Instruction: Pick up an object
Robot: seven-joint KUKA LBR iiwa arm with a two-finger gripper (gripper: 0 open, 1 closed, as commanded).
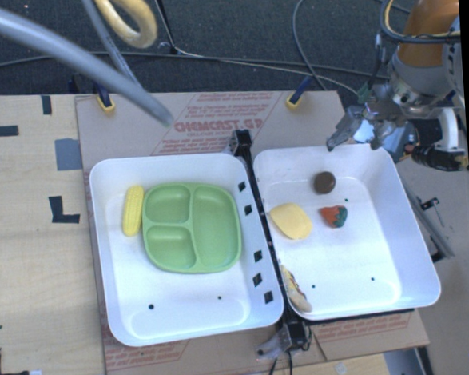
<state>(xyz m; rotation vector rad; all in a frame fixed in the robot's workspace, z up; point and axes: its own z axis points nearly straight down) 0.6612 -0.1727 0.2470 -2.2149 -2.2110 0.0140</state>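
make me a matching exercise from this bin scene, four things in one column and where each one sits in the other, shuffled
Things:
1. corn cob
2. green divided plate
3. brown ball
4. yellow piece

Places:
A. right bin, far side, just above the strawberry
B. middle of the left bin
C. left bin, against the plate's left edge
D. right bin, near the divider between the bins

Pairs: 1-C, 2-B, 3-A, 4-D
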